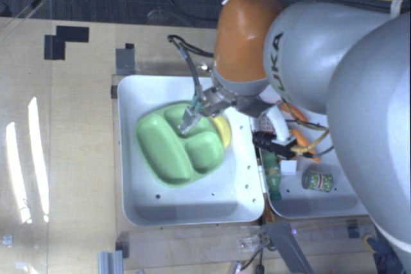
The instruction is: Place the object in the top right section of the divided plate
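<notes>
Pincer (pixel 188 123) hangs low over the green divided plate (pixel 170 151) in the left bin (pixel 186 205), its tip above the ridge between the sections; whether it is open or closed, I cannot tell. A yellow object (pixel 222 129), perhaps a banana, lies against the plate's right rim, outside the sections. A small can (pixel 317 180) and a green bottle (pixel 274 179) sit in the right bin (pixel 321 205).

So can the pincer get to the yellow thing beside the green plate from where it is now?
Probably yes. The pincer hangs over the divided plate, and the yellow object lies just to its right in the same left bin. Nothing stands between them, though the wrist hides part of it.
</notes>
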`<state>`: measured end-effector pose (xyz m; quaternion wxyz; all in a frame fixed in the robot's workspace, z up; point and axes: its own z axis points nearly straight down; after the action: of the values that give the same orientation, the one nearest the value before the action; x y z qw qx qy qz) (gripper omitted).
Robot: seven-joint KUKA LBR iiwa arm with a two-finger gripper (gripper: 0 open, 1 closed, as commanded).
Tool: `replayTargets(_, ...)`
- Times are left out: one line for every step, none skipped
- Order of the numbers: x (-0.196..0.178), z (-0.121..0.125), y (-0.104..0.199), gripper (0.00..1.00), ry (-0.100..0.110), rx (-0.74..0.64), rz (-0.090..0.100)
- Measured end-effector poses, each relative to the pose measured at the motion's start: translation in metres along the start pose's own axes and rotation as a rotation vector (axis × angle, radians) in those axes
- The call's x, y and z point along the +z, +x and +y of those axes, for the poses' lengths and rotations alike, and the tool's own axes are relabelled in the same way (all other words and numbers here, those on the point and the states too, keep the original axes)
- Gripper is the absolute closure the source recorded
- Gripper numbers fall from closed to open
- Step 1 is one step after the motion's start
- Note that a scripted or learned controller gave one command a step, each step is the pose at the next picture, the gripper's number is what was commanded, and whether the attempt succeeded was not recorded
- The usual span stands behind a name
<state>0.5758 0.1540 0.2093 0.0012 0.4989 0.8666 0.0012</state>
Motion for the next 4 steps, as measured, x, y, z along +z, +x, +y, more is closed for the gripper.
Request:
replayTargets(0.002, -0.064, -0.002, 0.00, 0.000, 0.065, 0.000)
replayTargets(0.025, -0.071, -0.015, 0.00, 0.002, 0.648, 0.000)
replayTargets(-0.025, -0.092, 0.017, 0.00, 0.000, 0.598, 0.000)
replayTargets(-0.019, -0.049, 0.001, 0.00, 0.002, 0.928, -0.001)
